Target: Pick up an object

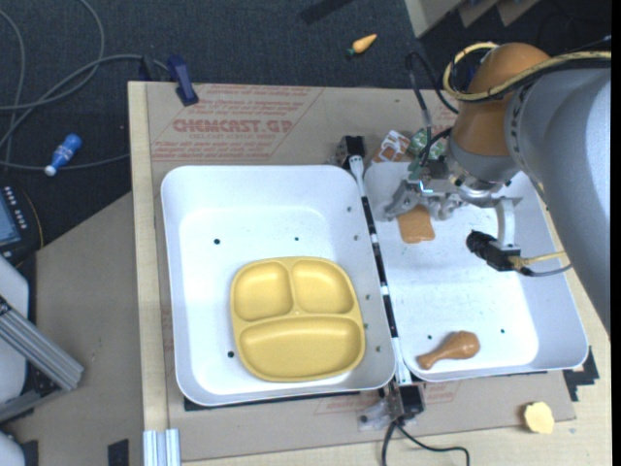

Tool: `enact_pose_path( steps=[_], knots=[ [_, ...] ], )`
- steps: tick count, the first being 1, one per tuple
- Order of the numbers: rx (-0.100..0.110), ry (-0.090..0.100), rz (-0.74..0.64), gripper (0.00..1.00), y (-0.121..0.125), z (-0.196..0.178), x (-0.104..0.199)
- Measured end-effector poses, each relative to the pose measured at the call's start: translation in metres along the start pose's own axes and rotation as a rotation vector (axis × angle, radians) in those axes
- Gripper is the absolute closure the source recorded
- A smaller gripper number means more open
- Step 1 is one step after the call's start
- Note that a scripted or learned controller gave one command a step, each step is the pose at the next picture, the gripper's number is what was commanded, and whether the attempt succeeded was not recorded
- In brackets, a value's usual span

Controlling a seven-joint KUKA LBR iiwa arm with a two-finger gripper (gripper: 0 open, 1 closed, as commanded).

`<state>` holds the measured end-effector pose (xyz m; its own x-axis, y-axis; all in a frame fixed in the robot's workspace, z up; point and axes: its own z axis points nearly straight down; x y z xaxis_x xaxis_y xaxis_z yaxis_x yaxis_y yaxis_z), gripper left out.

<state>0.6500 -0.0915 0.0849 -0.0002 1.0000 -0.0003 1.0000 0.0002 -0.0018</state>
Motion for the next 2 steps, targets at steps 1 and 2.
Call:
enact_pose_path(
  steps=[1, 2],
  knots=[
    [-0.004, -0.001, -0.001, 1.00, 0.001, -0.011, 0.000],
    [0.005, 0.001, 0.004, 1.00, -0.086, -0.024, -0.017]
  ],
)
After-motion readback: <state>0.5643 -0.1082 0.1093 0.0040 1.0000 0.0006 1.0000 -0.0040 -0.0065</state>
